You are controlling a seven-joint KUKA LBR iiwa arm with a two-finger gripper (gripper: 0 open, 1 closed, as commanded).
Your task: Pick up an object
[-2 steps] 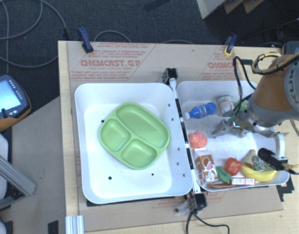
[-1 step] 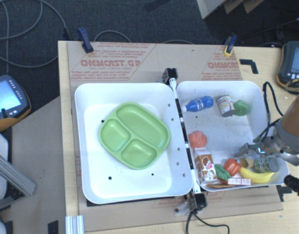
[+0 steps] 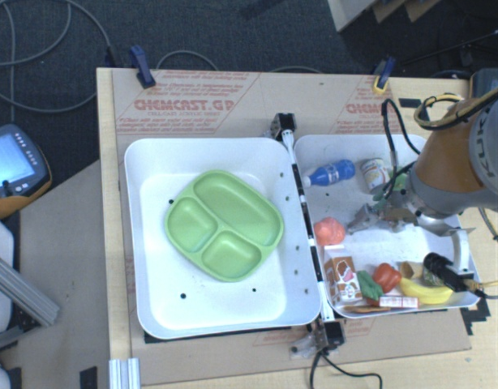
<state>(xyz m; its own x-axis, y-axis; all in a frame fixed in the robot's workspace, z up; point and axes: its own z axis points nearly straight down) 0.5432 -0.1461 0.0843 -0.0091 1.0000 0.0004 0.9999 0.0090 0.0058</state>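
Note:
My gripper (image 3: 375, 215) hangs low over the middle of the right bin (image 3: 346, 148), reaching in from the right. A pink-orange rounded object (image 3: 330, 232) lies just to its left, apart from it. Behind it a blue bottle (image 3: 331, 173) lies on its side, with a small pale jar (image 3: 373, 173) beside that. Along the bin's near edge sit a small printed carton (image 3: 341, 277), a green item (image 3: 368, 286), a red tomato-like piece (image 3: 386, 276) and a yellow banana (image 3: 423, 291). I see nothing between the gripper and the bin floor.
The left bin (image 3: 152, 282) holds a green divided plate (image 3: 224, 224) at its centre. A divider rail (image 3: 302, 209) runs between the two bins. Blue clamps (image 3: 141, 66) pin the cardboard sheet at the back.

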